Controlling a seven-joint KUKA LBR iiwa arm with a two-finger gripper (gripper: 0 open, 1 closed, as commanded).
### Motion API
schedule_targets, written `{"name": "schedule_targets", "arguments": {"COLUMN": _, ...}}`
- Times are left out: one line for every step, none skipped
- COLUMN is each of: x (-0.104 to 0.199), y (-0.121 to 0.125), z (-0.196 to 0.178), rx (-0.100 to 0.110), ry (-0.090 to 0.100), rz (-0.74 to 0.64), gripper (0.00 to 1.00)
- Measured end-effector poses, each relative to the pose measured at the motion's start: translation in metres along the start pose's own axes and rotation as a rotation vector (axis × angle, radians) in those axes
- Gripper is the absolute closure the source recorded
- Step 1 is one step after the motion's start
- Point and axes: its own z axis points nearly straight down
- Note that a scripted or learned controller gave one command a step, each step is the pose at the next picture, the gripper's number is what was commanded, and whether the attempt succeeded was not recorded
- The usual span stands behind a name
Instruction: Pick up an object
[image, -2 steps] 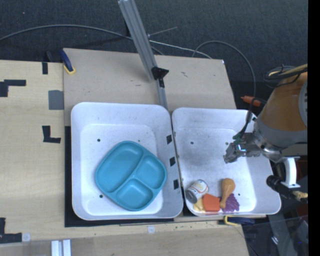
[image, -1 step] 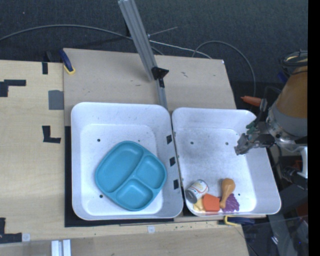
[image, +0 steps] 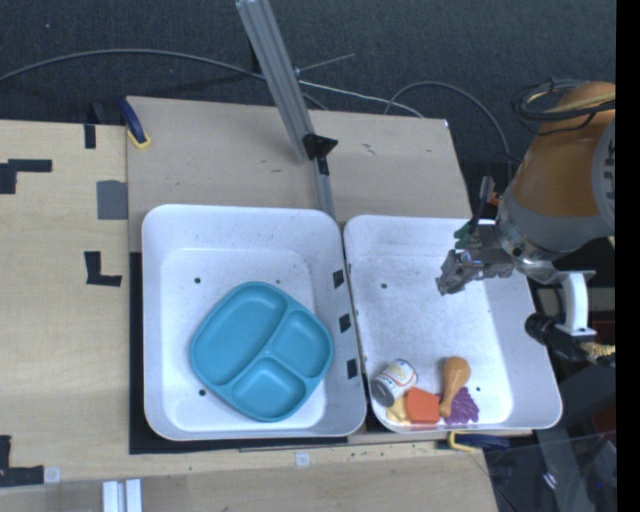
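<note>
Four small things sat bunched in the near corner of the right bin (image: 520, 400): a can (image: 395, 379), an orange block (image: 422, 406), a tan drumstick (image: 454, 375) and a purple piece (image: 463, 407). The jaws (image: 455, 275) hung over the bin's bare middle, well apart from that cluster, which lay toward the near rim from them. The drumstick's long axis ran roughly far-to-near, slightly tilted. Whether the jaws stood wide or narrow, cannot tell. Nothing was seen in them. A blue tray (image: 262, 350) lay in the left bin (image: 160, 300).
</note>
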Motion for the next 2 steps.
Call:
{"name": "schedule_targets", "arguments": {"x": 0.051, "y": 0.018, "z": -0.003, "rx": 0.000, "ry": 0.000, "rz": -0.001, "gripper": 1.00}}
{"name": "schedule_targets", "arguments": {"x": 0.106, "y": 0.047, "z": -0.002, "rx": 0.000, "ry": 0.000, "rz": -0.001, "gripper": 1.00}}
